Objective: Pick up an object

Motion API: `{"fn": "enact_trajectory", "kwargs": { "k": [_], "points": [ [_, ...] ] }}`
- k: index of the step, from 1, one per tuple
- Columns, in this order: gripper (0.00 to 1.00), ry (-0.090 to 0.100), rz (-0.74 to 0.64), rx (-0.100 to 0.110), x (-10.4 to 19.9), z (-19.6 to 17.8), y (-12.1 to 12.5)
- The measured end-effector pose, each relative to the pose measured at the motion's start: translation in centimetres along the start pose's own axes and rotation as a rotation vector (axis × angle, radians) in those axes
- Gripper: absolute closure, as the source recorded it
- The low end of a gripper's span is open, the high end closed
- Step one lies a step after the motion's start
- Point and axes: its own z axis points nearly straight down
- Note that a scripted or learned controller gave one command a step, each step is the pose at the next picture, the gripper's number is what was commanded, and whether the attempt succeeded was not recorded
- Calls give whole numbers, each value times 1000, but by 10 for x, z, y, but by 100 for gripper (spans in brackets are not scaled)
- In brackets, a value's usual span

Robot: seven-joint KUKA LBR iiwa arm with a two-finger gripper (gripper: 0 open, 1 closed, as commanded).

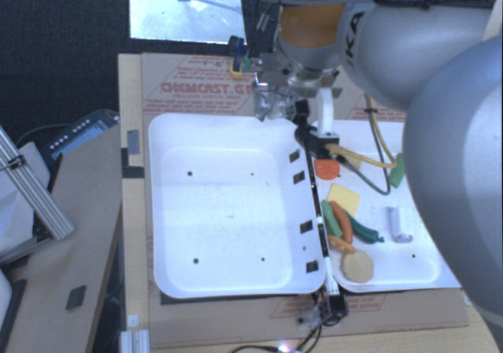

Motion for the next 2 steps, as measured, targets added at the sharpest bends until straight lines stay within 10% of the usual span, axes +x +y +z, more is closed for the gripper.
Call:
{"fn": "enact_trajectory", "kwargs": {
  "k": [1, 2],
  "points": [
    [100, -1, 3, -6, 27, 66, 19],
    [100, 0, 1, -4, 70, 66, -12]
  ]
}}
